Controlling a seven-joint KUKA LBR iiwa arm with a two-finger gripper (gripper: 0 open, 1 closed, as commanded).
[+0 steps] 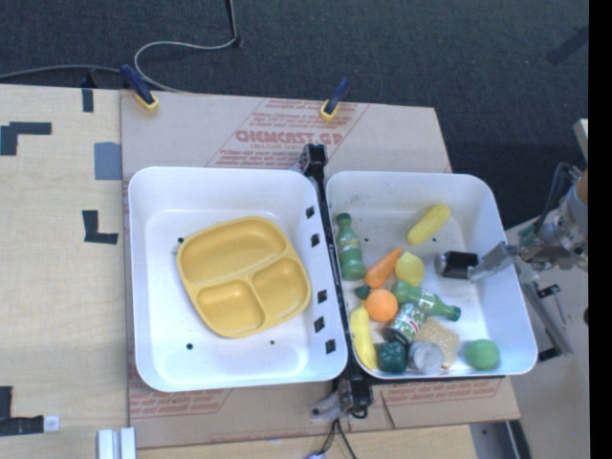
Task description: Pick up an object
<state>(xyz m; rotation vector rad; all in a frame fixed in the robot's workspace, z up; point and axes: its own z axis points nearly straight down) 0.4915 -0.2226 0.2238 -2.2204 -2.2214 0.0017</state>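
Cardboard bench [277, 132] — tool [491, 258] blurred, arm [572, 220] cropped.

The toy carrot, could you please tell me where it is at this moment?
In the camera view, the toy carrot lies in the right-hand bin, between a green bottle and a yellow-green fruit, just above the orange ball.

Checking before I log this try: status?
Gripper over right bin, right side. No object seen held. Nearest picks: yellow-green fruit, yellow corn cob. Nothing between them and gripper.
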